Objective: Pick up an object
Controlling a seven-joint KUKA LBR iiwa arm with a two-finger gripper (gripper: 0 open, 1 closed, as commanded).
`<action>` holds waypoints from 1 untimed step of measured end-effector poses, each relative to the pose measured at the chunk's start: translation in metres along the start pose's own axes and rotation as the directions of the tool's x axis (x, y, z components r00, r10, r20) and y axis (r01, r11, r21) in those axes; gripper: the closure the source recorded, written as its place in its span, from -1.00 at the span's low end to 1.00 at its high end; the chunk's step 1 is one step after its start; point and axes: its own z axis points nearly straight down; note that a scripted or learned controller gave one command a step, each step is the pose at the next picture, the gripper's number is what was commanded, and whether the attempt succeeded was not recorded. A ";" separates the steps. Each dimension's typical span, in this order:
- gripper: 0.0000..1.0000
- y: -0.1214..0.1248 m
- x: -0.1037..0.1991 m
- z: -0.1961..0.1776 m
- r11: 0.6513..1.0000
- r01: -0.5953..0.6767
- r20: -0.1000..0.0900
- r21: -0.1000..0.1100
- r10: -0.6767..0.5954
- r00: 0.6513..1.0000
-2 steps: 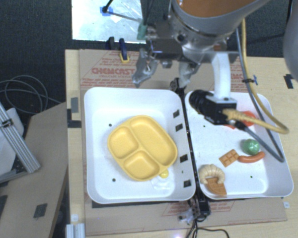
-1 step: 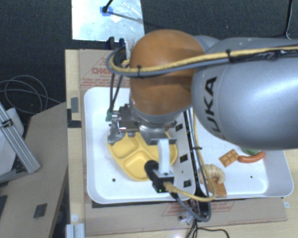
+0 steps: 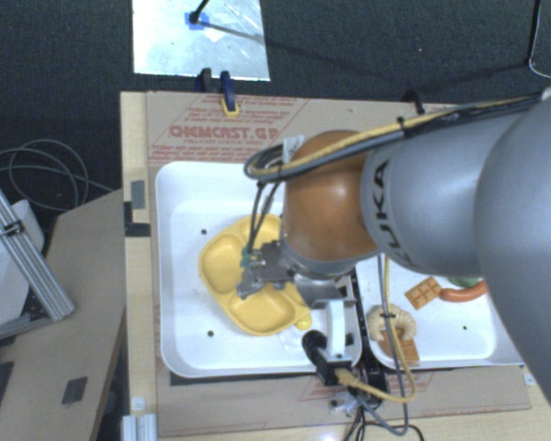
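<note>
Your arm (image 3: 459,191) comes in from 3 o'clock and takes up most of the right half of the view, a fat grey cylinder with part of the KUKA lettering readable on it. The glossy orange band (image 3: 326,196) sits right over the middle, and the wrist points down into the left bin (image 3: 179,246). Yellow and black cables loop over the top of the band and trail down toward 6 o'clock.

The tool (image 3: 257,274) is low over the yellow stuff, but the wrist hides the fingertips, so you can't tell if they're spread or closed, or whether anything's caught between them.

The obvious thing to grab is the yellow dish (image 3: 248,292), smooth plastic, rounded and shallow with lobed compartments, lying at the middle of the left bin, partly under the wrist.

Over in the right bin (image 3: 468,338) at about 4 o'clock you've got a small brown waffle-looking block (image 3: 422,292), an orange carrot-shaped piece (image 3: 464,292) just beside it, and a pale ring-shaped thing (image 3: 390,324) with a cable crossing it.

Both bins are smooth white plastic with rounded corners, sitting on a cardboard sheet (image 3: 230,122) on the counter. Red print on it at 12 o'clock reads "CHEMCAST GP". A crinkly silvery sheet (image 3: 202,26) lies beyond that on dark carpet.
</note>
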 end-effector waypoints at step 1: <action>-1.00 0.042 -0.076 -0.005 1.000 -0.001 -0.002 -0.013 0.001 1.000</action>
